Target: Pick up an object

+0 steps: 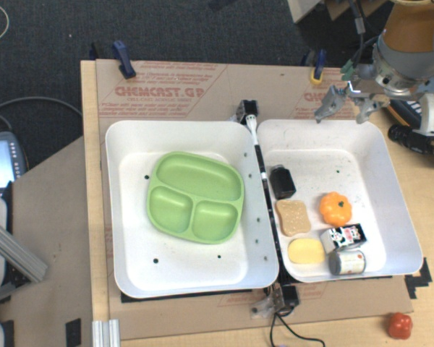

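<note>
My gripper (pixel 347 105) hangs over the back rim of the right bin (pixel 390 165), fingers spread open with nothing between them. In that bin lie a black block (pixel 281 181), a slice of toast (pixel 294 217), an orange pumpkin (pixel 335 207), a yellow round piece (pixel 305 251), a small black-and-white carton (pixel 345 235) and a grey can (pixel 346 262). All of them sit toward the bin's front, well apart from the gripper.
The left bin (pixel 123 194) holds a green divided plate (pixel 196 196). A red object (pixel 399 325) lies on the bench at the front right, outside the bins. Blue clamps (pixel 123 58) hold the board at the back.
</note>
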Robot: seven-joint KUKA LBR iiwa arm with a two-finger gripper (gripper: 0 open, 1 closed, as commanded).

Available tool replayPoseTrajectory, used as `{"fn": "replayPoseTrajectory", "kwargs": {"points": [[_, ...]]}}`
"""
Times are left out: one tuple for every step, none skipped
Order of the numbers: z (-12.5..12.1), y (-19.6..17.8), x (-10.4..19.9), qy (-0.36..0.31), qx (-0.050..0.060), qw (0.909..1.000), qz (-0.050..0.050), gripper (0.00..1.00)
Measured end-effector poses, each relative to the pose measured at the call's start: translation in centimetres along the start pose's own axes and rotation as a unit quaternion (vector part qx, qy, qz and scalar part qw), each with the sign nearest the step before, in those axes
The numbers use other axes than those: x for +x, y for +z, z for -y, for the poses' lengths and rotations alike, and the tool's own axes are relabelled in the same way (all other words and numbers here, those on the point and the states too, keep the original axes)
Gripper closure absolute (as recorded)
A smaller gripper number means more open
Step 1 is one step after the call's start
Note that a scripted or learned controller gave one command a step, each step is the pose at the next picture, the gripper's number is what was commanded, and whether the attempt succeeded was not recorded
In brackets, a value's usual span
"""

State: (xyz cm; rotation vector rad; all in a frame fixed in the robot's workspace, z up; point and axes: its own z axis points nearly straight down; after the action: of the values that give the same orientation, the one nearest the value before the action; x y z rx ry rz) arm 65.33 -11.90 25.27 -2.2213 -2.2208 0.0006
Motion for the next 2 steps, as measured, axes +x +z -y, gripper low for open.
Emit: {"fn": "replayPoseTrajectory", "kwargs": {"points": [[5.3, 13.5, 0.6, 0.001, 0.008, 1.0000, -0.002, 0.00], [11.9, 16.5, 0.1, 0.003, -0.003, 1.0000, 0.001, 0.00]]}}
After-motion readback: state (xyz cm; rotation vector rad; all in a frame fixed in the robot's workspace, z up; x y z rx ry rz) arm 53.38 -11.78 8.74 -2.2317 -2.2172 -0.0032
